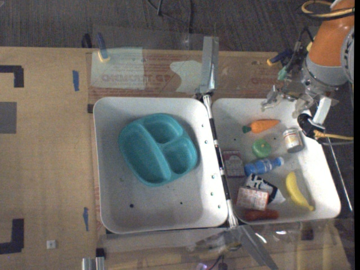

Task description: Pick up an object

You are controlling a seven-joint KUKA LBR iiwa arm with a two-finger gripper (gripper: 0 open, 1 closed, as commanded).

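Right bin point(332, 204), near edge: I see a red item point(260, 214), a small carton point(252, 198) and a banana point(297, 191). Mid-bin lie a blue bottle point(263, 166), a green disc point(261, 148) and a small can point(292, 139). Farther back sits a carrot point(263, 126). The left bin point(107, 151) holds a teal tray point(158, 148). At the far right corner, the gripper point(295, 97) hovers over the right bin's rim, above and beyond the carrot and can; I cannot tell how its jaws stand, and I see nothing held. I judge the approach step is in hand, no object yet picked. Next I would need to centre over one isolated item, perhaps the carrot or can, then descend and close.
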